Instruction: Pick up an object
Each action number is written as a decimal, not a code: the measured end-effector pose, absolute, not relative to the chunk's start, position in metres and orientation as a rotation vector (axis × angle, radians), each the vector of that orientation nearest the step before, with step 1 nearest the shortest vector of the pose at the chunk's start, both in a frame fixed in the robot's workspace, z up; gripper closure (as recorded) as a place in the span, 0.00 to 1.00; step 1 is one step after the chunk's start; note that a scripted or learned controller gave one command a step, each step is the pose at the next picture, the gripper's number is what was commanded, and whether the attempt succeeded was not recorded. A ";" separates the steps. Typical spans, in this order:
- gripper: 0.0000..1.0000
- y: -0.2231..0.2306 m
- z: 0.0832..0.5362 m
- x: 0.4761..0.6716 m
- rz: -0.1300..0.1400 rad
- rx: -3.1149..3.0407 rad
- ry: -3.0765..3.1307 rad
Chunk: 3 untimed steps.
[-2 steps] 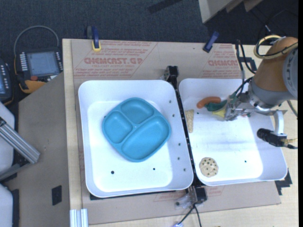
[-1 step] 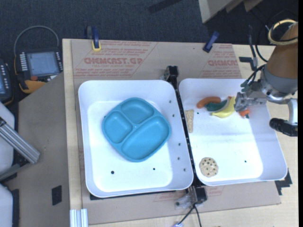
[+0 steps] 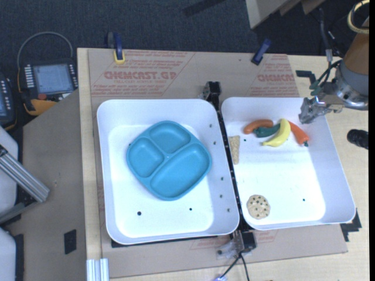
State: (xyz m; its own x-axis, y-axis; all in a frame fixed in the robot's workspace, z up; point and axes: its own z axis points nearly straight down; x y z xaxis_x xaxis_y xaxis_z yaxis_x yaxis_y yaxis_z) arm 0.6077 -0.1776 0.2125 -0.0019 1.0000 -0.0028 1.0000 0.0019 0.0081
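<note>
In the right bin (image 3: 328, 174) lie a yellow banana (image 3: 280, 134), a green piece (image 3: 266, 132) beside it, an orange sausage-shaped piece (image 3: 258, 125) and an orange carrot (image 3: 299, 133), all clustered at the far end. A round cookie (image 3: 258, 205) rests near the front left corner, and a tan cracker strip (image 3: 234, 148) lies against the left wall. My gripper (image 3: 309, 113) hangs over the bin's far right edge, just above and right of the carrot, with nothing seen between its fingers.
The left bin (image 3: 117, 127) holds a blue divided plate (image 3: 169, 159). A black clamp (image 3: 212, 90) sits between the bins at the back. A pendant with a screen (image 3: 51, 78) lies left of the bench.
</note>
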 end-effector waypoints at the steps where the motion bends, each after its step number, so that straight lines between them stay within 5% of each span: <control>1: 1.00 -0.179 0.274 0.617 0.006 2.213 2.217; 3: 1.00 -0.075 0.273 0.594 0.001 2.217 2.230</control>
State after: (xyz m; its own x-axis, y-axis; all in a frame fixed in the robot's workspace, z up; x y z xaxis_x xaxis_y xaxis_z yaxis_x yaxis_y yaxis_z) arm 0.5938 -0.0748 0.2727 -0.0060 1.0000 0.0025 1.0000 0.0060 -0.0015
